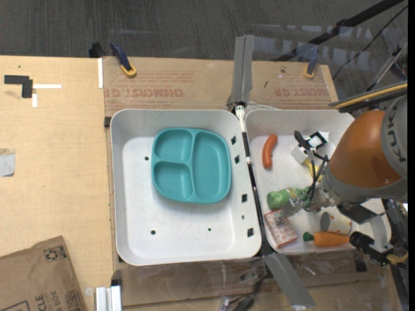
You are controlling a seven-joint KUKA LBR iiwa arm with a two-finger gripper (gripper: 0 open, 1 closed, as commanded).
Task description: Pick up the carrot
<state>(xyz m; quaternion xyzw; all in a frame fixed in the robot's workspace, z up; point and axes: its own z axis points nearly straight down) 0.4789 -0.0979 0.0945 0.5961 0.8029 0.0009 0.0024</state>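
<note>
Partly, carrot (329,239) hidden behind arm (363,157); gripper (310,203) indistinct | right bin (285,118)

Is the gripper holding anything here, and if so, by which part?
Cannot be told: the gripper sits low by the green item. The carrot lies apart, ungrasped.

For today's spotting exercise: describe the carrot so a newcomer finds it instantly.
Look in the right-hand white bin, at its near edge below the grey arm's orange band. The tapered orange carrot lies sideways there; the red-orange sausage-shaped item is farther back.
</note>
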